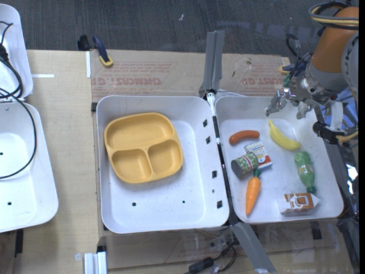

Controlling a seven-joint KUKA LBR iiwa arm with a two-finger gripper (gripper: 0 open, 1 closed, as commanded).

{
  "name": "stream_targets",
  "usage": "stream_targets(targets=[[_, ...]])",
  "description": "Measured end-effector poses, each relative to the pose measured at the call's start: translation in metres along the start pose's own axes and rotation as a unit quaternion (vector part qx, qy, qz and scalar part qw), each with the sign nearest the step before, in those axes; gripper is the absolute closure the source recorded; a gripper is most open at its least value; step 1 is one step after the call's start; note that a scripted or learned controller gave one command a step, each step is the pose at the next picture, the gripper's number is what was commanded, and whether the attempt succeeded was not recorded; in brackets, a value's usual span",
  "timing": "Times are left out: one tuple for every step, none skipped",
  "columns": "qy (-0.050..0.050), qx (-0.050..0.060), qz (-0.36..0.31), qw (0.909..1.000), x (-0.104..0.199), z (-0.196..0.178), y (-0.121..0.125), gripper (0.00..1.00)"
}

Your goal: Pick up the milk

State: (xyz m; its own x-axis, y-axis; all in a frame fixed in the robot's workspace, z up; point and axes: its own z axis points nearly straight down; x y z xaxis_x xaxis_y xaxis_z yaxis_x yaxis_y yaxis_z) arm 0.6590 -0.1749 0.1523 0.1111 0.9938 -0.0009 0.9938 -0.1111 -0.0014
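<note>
A small white and orange-brown carton (299, 203), which I take for the milk, lies on its side in the right bin's (331, 170) near right corner. My gripper (287, 108) hangs over that bin's far edge, above and behind the banana (283, 136), well away from the carton. Its two fingers stand apart with nothing between them, so it is open.
The right bin also holds a sausage (244, 136), a white box with green print (257, 153), a green can (245, 165), a carrot (252, 193) and a green bottle (305, 169) just beyond the carton. A yellow divided plate (143, 146) sits in the left bin (159, 210).
</note>
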Motion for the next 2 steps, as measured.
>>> stream_targets(targets=[[0.000, 0.001, -0.021, 0.9998, 0.078, 0.041, -0.057, 0.00], [-0.001, 0.000, -0.054, 0.9985, 0.090, -0.179, -0.010, 0.00]])
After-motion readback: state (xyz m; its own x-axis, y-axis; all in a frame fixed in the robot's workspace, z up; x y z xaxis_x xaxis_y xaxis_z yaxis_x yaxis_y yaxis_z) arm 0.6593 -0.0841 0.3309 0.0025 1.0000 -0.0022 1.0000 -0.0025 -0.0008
